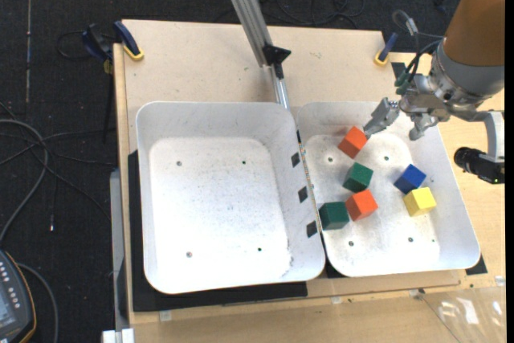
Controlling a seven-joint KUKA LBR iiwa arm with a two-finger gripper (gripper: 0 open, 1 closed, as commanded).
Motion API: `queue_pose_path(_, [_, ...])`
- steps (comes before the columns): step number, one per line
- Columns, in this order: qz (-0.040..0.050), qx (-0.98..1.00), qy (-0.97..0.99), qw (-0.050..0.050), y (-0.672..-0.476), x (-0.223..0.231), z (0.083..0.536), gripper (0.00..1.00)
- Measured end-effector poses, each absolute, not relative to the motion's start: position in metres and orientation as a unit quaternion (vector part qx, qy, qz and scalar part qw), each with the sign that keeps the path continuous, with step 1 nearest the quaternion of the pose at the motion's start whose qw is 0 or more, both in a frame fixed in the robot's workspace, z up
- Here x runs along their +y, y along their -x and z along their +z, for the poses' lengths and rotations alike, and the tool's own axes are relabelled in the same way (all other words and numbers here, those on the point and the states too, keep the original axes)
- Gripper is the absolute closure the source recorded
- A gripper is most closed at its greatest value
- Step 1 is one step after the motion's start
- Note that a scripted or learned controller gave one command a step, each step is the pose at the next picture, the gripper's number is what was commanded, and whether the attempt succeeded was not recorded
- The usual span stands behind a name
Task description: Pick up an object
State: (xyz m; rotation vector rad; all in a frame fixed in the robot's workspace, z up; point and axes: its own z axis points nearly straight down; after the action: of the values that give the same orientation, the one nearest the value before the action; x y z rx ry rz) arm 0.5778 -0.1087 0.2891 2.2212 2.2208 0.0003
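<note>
Several small blocks lie in the right bin. An orange block sits nearest the back, with a green block below it. A second orange block touches a dark green block. To the right lie a blue block and a yellow block, close together. My gripper hangs over the back of the right bin, open, its two fingers spread. One fingertip is just up and right of the first orange block. Nothing is between the fingers.
The left bin stands beside the right one on the wooden bench. A slanted metal rod reaches down to the seam between the bins. Blue-yellow clamps sit at the bench's back corners.
</note>
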Motion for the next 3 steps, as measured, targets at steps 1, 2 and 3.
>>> queue_pose_path(1, [0.0, 0.706, -0.708, 0.0, -0.562, -0.133, 0.298, 0.0])
queue_pose_path(2, [0.0017, 0.709, -0.705, 0.002, -0.56, -0.102, 0.332, 0.0])
queue_pose_path(3, [-0.0025, 0.708, -0.706, -0.003, -0.576, -0.084, 0.192, 0.0])
